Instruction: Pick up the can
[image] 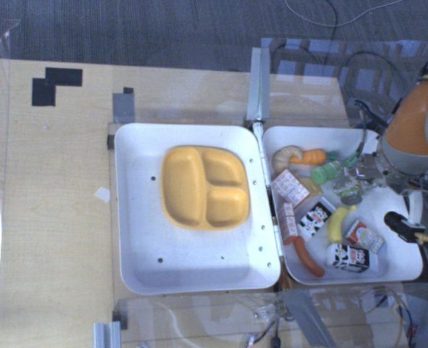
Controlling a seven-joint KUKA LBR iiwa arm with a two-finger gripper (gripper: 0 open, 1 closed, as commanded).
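Bench (54,194): pale wood, seen from above at a slant, carrying 2 shallow white bins side by side.
Left bin (138,259): holds 1 yellow tray (203,187) with 3 compartments, sitting near the middle.
Right bin (399,270): crowded with small food items.
Can (348,191): hard to make out; appears as a small silvery shape near the middle of the right bin, directly under the gripper, just right of the green bottle.
Green bottle (324,172): lying on its side, next to an orange carrot (313,156) and a pale doughnut (286,155).
Other items: red-and-white box (290,188), black-and-white carton (317,218), yellow banana (336,225), red sausage (308,258), second black-and-white carton (347,258), small orange-and-white carton (364,235).
Arm (416,125): grey with orange band, reaching in from the right over the right bin.
Gripper (353,181): low over the clutter at the can; finger opening too blurred to tell, and nothing clearly seen held.
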